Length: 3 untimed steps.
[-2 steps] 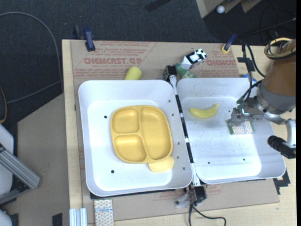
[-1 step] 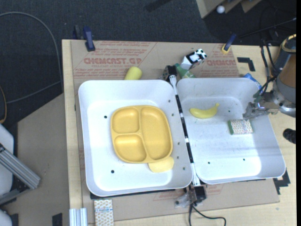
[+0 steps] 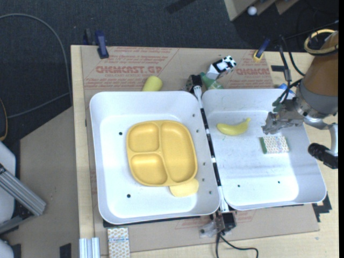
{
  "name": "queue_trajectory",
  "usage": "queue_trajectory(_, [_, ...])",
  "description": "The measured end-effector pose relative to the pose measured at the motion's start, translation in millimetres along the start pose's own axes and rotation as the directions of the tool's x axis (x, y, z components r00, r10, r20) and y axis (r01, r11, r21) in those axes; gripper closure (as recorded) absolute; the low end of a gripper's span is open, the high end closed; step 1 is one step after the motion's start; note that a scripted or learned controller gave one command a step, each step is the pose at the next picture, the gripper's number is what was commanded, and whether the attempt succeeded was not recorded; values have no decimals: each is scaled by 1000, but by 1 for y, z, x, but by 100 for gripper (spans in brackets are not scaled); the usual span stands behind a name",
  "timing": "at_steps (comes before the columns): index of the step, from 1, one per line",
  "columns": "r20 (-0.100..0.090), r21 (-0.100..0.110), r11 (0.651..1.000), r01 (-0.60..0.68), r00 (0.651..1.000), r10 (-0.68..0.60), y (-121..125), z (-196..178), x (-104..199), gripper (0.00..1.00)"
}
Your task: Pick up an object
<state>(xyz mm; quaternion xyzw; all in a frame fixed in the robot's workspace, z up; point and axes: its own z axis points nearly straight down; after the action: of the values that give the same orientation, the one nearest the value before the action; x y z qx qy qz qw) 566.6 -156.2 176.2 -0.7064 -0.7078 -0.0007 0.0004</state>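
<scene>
The tool [image 3: 273, 123] hangs over the right bin [image 3: 301, 192], near the bench's right edge, its grip state unclear. A patterned sponge [image 3: 274, 144] lies just below it; a banana [image 3: 234, 127] rests toward the bin's left wall.

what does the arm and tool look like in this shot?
The arm is a rounded grey body with a broad orange band above the wrist. Black cables and a yellowish loop run near its top. The tool is a small grey metal assembly with a blue bit above; finer detail is too small to tell.
</scene>
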Motion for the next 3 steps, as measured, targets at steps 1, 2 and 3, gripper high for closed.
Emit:
queue_trajectory(1, [1,1,1000,-1,1000,1,-1,0,-1,0])
queue_trajectory(2, [0,3,1000,-1,1000,1,25,84,45,0])
queue_trajectory(3, [2,1,1000,0,1000,0,84,91,48,0])
